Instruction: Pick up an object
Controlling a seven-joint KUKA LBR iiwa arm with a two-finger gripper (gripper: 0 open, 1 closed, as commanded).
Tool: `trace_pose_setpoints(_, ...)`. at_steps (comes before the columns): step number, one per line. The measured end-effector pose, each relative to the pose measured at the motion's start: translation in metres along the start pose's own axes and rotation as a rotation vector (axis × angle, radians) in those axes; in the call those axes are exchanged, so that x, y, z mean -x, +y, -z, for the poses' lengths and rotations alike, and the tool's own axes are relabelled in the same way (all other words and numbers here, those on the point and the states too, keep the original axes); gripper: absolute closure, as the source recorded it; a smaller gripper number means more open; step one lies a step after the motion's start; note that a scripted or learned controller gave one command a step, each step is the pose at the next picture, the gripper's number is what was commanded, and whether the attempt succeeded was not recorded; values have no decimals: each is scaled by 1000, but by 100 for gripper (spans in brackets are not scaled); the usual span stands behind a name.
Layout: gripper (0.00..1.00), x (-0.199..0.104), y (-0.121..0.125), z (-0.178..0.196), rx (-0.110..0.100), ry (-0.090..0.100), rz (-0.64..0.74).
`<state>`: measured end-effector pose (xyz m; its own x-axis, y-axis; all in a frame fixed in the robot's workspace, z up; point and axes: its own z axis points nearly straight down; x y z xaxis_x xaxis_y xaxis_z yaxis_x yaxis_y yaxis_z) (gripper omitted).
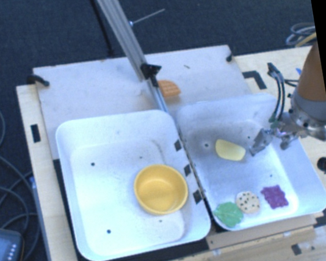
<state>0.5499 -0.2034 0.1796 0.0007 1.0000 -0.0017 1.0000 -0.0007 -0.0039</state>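
The tool point(262, 141) hovers low in the right bin point(304, 196), just beside the yellow piece point(230, 150), seemingly lining up a grasp. Whether it is spread or pressed together, I cannot tell.

Free room and obstacles, taken from the yellow bowl point(160, 188). Bare floor of the left bin point(95, 169) lies open to its left and above. To its right, past the bin walls, a yellow piece point(230, 149), green piece point(228, 213), cookie point(247, 202) and purple piece point(275, 196) occupy the right bin point(293, 167).
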Motion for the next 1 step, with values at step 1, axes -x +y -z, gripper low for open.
trace_pose_setpoints(1, 0, -6, 5, -59, 0, 1, -2)
